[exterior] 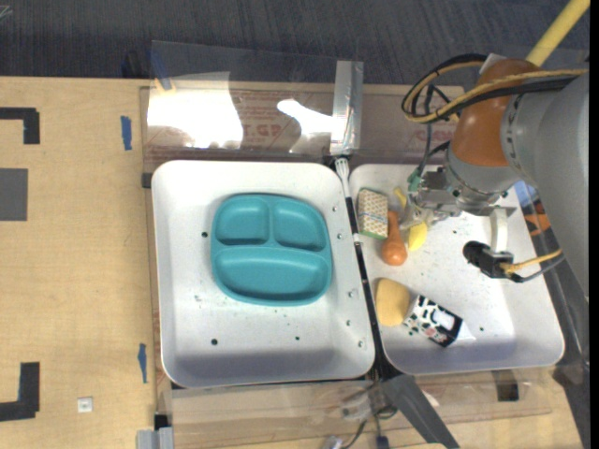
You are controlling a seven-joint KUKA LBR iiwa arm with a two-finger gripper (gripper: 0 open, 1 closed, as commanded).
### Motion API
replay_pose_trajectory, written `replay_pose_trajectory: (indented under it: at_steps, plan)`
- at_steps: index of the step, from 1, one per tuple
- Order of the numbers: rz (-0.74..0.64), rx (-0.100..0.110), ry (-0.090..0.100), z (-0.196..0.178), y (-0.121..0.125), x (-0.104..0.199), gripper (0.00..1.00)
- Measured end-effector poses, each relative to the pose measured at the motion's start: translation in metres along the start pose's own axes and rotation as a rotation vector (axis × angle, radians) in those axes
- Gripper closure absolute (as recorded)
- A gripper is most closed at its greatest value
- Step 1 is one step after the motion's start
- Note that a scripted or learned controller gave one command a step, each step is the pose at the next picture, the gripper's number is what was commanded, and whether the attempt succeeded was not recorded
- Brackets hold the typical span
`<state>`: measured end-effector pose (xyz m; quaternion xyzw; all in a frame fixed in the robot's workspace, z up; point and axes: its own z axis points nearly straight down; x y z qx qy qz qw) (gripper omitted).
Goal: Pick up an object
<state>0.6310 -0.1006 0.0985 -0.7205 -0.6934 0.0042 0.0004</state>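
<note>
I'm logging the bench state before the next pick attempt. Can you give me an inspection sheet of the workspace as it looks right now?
Surface: two shallow white bins side by side, left bin and right bin, on a wooden bench.
Job's things: right bin holds an orange carrot-like piece, a yellow rounded piece, a black-and-white patterned item, a green-edged sponge-like block and a small yellow piece.
Clutter: teal divided plate in the left bin.
Grippers: gripper low over the right bin's far left part; jaws hidden, state cannot be told.
Cables: yellow and black cables looped above the wrist.
Surroundings: clear panel behind the bins; blue tape marks.
</note>
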Motion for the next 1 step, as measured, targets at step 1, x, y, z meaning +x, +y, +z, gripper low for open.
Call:
replay_pose_trajectory:
  at_steps: [1]
  plan:
    - [0.022, -0.017, 0.009, -0.092, 0.0022, 0.0823, 1.0]
